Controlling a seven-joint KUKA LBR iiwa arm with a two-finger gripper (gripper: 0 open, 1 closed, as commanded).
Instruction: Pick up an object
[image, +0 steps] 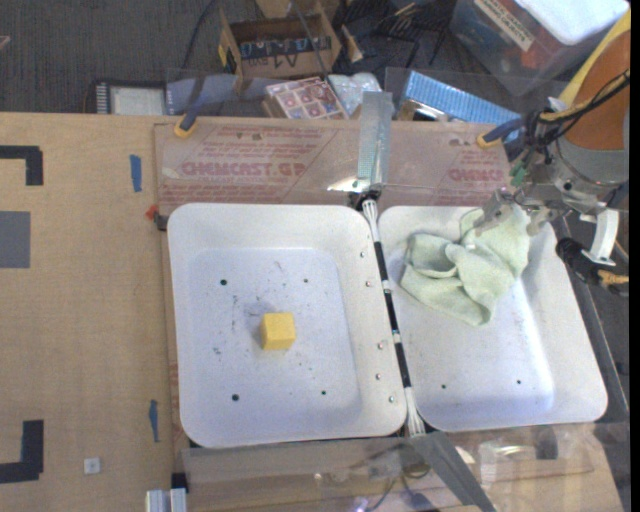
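Plainly, the likeliest target is the crumpled pale-green cloth (468, 272), which lies in the upper half of the right-hand shallow white bin (520, 385). One corner of it rises toward two o'clock, up to the two-finger gripper (510, 212). That lifted, stretched look suggests the fabric is being tugged or pinched there. Yet the fingertips blur into the cloth, so how wide the hand stands, and whether it truly has hold of the fabric, cannot be told from this view. The rest of the cloth lies slack on the bin floor.

The grey arm with its orange band (605, 110) comes in from three o'clock, hanging over the bin's upper right corner. That fits a reach down at the nearest edge of the cloth.

Across the divider, toward nine o'clock, the left-hand shallow white bin (200, 250) holds a small yellow cube (279, 331) near its middle, well apart from the gripper.

Judging by this, the pick is at its grasping or first lifting stage. The risk is that soft fabric slips free.
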